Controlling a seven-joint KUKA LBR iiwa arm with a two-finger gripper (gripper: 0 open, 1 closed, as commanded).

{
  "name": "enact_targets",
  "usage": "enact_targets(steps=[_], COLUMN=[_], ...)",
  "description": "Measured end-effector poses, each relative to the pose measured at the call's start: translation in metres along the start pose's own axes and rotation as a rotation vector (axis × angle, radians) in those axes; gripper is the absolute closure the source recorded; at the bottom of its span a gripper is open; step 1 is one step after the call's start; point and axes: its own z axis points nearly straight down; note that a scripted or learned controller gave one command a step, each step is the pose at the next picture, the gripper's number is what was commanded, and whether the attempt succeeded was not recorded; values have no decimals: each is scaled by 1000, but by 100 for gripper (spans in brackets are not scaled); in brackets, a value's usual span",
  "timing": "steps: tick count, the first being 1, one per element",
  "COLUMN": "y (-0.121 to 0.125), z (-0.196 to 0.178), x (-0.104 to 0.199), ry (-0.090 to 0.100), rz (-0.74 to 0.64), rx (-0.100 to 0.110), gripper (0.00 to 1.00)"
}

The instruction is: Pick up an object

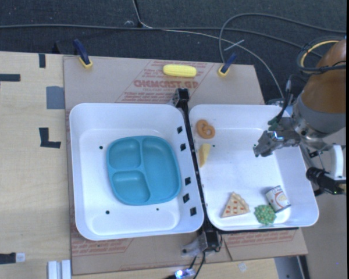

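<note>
The right bin (238, 116) holds a brown pretzel (205, 129) near its back left corner and a pale yellow wedge (203, 154) against its left wall. At its front lie a pizza slice (235, 205), a green broccoli piece (265, 214) and a small tin can (277, 198). My gripper (265, 147) hangs over the right half of this bin, well above the can, with nothing visibly between its fingers.
The left bin (87, 121) carries a blue sectioned plate (143, 170). A yellow corn-like piece (179, 70) lies on the cardboard behind the bins, between two clamps (81, 54). Cables run across the dark floor at the back.
</note>
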Motion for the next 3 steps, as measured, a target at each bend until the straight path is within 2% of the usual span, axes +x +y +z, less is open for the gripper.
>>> enact_targets(steps=[1,3], y=[1,21], z=[12,8], x=[52,167], ry=[2,3], rz=[-4,-6], rx=[5,5], gripper=[100,100])
